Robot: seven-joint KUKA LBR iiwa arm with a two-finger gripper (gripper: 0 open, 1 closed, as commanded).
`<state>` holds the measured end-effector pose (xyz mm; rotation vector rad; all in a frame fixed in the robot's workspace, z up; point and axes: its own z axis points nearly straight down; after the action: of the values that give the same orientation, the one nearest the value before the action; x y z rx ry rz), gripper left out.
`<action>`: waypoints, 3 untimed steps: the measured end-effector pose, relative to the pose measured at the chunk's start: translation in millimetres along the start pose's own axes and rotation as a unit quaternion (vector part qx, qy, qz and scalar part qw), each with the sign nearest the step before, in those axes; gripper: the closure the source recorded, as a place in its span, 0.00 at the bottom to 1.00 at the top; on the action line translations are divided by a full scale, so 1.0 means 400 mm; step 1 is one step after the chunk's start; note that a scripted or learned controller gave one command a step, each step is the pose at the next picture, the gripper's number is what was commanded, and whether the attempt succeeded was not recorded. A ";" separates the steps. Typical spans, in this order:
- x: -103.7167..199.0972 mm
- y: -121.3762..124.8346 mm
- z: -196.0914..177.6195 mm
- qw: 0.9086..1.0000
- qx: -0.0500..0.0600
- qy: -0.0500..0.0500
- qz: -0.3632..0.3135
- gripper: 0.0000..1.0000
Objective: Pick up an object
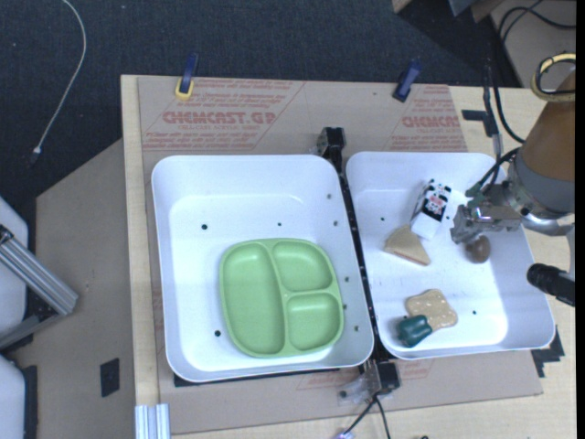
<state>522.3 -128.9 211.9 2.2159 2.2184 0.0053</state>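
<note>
While the arm [548,167] reaches in from the right, its tool [475,219] hangs low over the right-hand bin [512,332], 1 of 2 shallow white bins sitting side by side on the bench [137,245]. The tool is a small metal cluster at the end of the grey wrist, and from this slanted overhead angle I cannot tell how its gripping parts are set or whether anything is caught in them. Right at the tool's lower edge, touching or nearly so, lies a small brown rounded object [478,248], the likeliest target of this try. Just to the tool's left stands a white and black item with a red mark [431,206], and below that rests a tan wedge [407,246]. Nearer the front of the same bin lie a flat tan piece [432,307] and, touching it, a dark teal object [413,330]. The left-hand bin [183,208] holds a green divided plate [279,295] with 3 compartments. The step in hand looks like the approach or descent onto the brown object, with no lift yet evident. The next move likely calls for the tool to settle squarely around that object and then rise straight up, clear of the white and black item beside it.
</note>
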 end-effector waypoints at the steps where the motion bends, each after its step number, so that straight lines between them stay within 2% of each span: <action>1: 0.140 0.004 -0.029 1.000 0.002 0.001 -0.002 1.00; 2: 0.258 0.008 -0.044 1.000 0.002 0.002 -0.002 1.00; 3: 0.387 -0.001 -0.016 1.000 0.005 0.002 -0.002 1.00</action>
<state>521.7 25.9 217.9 2.2182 2.2295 -0.0009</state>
